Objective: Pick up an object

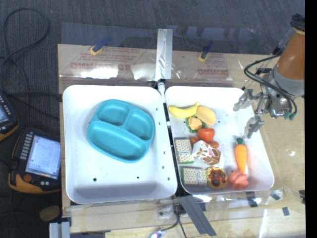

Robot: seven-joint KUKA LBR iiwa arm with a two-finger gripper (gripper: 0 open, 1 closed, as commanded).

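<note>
We're looking at the grey KUKA arm (295, 68), and right away the broad orange band stands out, wrapping the segment above the wrist with a smooth, rounded, almost copper sheen. Below it there's a pale grey collar, lighter than the rest. Black cables loop out from the wrist in loose curves, one dark connector sitting up near the top. Then the silver-grey metal two-finger hand (249, 114): slim, angular fingers (253, 126), bare metal finish, with small dark fittings and a touch of green on its body.
</note>
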